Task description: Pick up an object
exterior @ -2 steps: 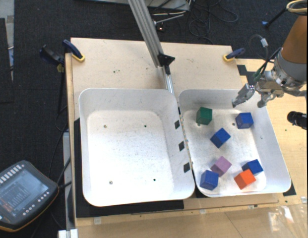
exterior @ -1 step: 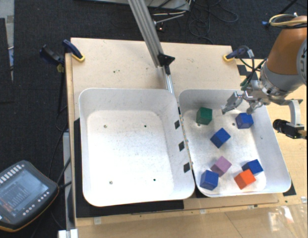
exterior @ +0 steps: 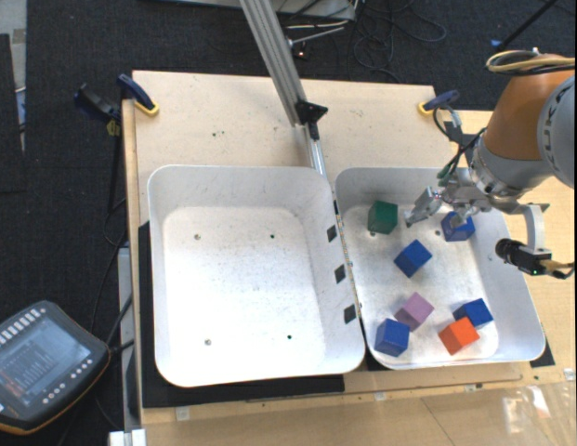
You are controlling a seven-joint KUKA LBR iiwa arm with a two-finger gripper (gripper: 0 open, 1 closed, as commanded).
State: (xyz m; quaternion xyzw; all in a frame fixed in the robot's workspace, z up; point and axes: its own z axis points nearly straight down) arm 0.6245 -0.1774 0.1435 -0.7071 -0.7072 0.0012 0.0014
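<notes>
We see the gripper [exterior: 443,214] over the right bin [exterior: 520,342], beside a blue cube [exterior: 458,228] (jaw state: we cannot tell).

Four blue cubes [exterior: 413,256]; one green [exterior: 383,216], purple [exterior: 416,309], orange [exterior: 459,334].

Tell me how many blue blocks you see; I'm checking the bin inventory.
4, all in the right bin: one under the gripper, one mid-bin, one at the front, one beside the orange block. The arm may hide more.
</notes>
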